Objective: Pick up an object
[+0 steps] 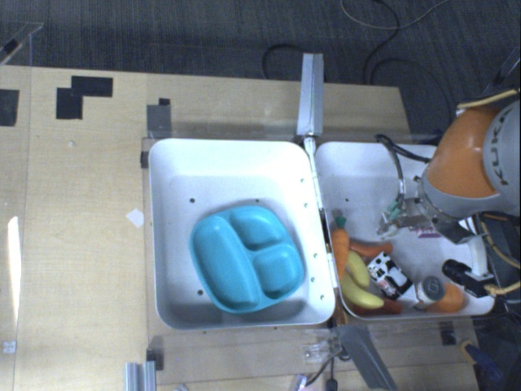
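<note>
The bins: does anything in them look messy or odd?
The blue tray sits askew in the left bin. In the right bin, the banana and carrot are heaped in the near left corner.

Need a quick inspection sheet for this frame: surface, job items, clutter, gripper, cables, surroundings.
Surface: wooden bench bearing two white bins side by side, left bin and right bin.
Job's things: right bin holds a carrot, a banana, a small black-and-white item and an orange item, crowded at its near edge.
Clutter: blue divided tray lying in the left bin.
Gripper: gripper low over the right bin; finger state cannot be told; nothing visibly held.
Cables: black cable looping on the floor beyond the bench.
Surroundings: dark carpet; black tape marks on the bench.
</note>
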Motion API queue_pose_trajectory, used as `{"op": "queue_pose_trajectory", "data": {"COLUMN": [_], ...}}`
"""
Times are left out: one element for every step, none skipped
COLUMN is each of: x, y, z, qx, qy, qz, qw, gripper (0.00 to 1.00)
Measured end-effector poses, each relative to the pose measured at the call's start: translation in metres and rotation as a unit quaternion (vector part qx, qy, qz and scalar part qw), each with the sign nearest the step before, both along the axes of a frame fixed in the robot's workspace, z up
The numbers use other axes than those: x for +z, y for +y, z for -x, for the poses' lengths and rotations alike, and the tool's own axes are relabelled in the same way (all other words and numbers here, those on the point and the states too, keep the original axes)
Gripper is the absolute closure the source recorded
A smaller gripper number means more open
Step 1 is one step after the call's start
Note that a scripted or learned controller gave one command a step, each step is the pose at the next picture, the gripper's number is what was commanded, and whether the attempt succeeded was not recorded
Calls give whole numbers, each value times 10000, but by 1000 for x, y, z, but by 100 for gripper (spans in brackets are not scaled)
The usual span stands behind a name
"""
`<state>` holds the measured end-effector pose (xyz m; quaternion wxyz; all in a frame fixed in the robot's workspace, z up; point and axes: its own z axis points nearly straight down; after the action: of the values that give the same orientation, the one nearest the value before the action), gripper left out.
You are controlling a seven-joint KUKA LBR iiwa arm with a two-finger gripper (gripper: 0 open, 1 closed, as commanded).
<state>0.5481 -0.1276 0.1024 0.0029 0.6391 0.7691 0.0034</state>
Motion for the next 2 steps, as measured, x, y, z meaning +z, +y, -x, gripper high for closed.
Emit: {"op": "queue_pose_trajectory", "data": {"x": [28,146], "y": [-66,13], "z": [18,4], "qx": [705,-609], "qy": [15,25], "qz": [19,5], "qw": [9975,9981], "gripper": [100,100]}}
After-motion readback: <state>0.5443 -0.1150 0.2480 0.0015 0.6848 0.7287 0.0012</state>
